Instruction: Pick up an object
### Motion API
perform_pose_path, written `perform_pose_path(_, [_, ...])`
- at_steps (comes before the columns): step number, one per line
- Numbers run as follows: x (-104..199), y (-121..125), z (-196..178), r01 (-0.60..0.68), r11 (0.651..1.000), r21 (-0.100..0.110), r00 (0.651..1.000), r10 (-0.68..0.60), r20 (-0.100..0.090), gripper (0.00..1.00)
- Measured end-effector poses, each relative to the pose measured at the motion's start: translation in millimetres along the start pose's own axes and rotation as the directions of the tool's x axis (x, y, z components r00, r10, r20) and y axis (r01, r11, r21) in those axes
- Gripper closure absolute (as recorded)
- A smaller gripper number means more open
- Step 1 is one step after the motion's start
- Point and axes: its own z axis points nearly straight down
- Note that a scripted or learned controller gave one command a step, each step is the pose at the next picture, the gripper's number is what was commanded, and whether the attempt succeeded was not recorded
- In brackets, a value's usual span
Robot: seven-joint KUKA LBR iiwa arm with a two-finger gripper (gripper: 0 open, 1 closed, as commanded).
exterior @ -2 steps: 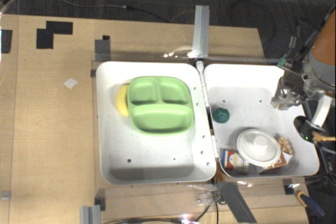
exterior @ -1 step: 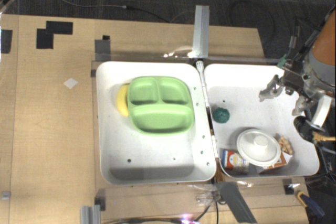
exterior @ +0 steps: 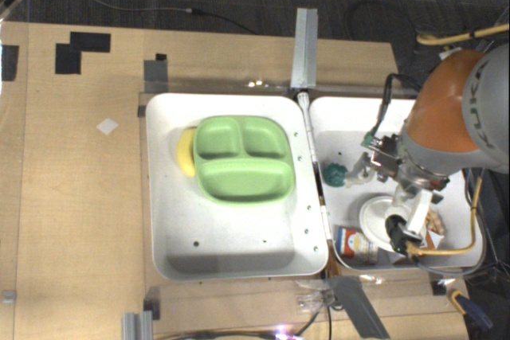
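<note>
- Bench (exterior: 80, 195) wood stretches wide to the left of both bins, so you have plenty of open room there up to the outer wall of the left bin (exterior: 239, 259).
- Inside the left bin, a green divided plate (exterior: 241, 158) sits in the upper half. A yellow object (exterior: 185, 153) is tucked against the plate's left edge and partly under it. The plate's right edge lies near the wall shared with the neighbouring bin, and the floor below the plate gives you open space.
- In the right bin (exterior: 351, 111), a small teal object (exterior: 334, 173) rests just beside the left wall, about halfway down.
- A labelled can (exterior: 356, 243) lies in that bin's lower left corner, close against the front wall.
- A white round dish (exterior: 376, 215) sits just right of the can, partly covered by robot hardware. A tan object (exterior: 435, 220) lies near the right wall.
- The gripper (exterior: 381, 159) hangs over the middle of the right bin, near the teal object but apart from it. You cannot tell whether it is released or clenched.
- The arm (exterior: 450, 111) reaches in from the right, tilted down and leftward, and its orange band covers the bin's upper right part.
</note>
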Motion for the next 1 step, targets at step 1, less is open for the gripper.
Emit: perform_pose_path(1, [51.8, -42.7, -0.4, 0.024, 1.0, 0.0, 1.0, -0.024, -0.001, 0.0])
